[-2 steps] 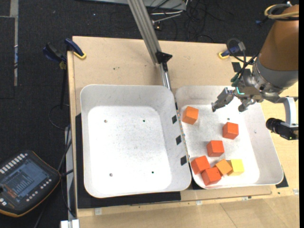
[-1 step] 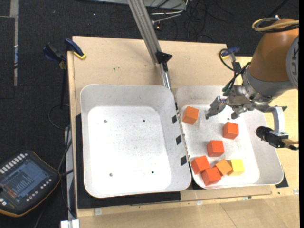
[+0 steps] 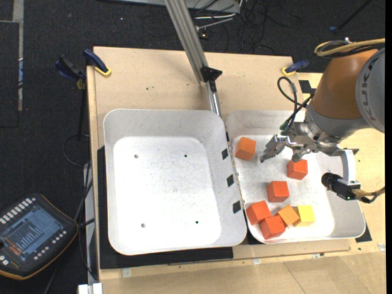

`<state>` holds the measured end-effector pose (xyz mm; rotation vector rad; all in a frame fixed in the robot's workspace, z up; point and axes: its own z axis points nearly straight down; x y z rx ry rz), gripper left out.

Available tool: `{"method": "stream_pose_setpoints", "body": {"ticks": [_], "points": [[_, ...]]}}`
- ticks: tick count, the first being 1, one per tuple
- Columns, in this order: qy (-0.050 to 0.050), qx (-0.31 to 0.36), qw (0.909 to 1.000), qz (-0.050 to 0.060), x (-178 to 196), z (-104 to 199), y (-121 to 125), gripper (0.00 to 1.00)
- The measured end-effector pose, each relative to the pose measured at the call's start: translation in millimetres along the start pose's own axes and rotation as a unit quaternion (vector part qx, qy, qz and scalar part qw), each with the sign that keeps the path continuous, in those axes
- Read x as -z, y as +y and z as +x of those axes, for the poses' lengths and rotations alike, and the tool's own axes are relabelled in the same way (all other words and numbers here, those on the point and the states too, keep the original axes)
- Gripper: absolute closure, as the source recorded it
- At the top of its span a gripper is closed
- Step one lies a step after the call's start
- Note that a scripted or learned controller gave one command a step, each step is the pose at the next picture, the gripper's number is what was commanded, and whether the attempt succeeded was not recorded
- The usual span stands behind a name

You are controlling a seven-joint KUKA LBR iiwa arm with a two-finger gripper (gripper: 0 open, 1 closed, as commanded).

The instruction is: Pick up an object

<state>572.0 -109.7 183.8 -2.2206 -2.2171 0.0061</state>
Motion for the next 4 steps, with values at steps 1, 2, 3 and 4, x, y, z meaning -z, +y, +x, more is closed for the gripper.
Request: {"method": "stream_pose_setpoints", "body": {"ticks": [1, 2, 3, 4], "points": [[0.0, 0.001, 1.0, -0.002, -44.6, 2.1, 8.1, 0.0], [0.0, 0.001, 1.0, -0.003, -34.2, 2.0, 8.6, 1.0], [0.0, 0.002, 1.0, -0.006, 22.4, 8.3, 17.7, 1.0], [-0.001, 0.003, 1.0, -0.006, 84.3, 14.5, 16.8, 1.0]]}}
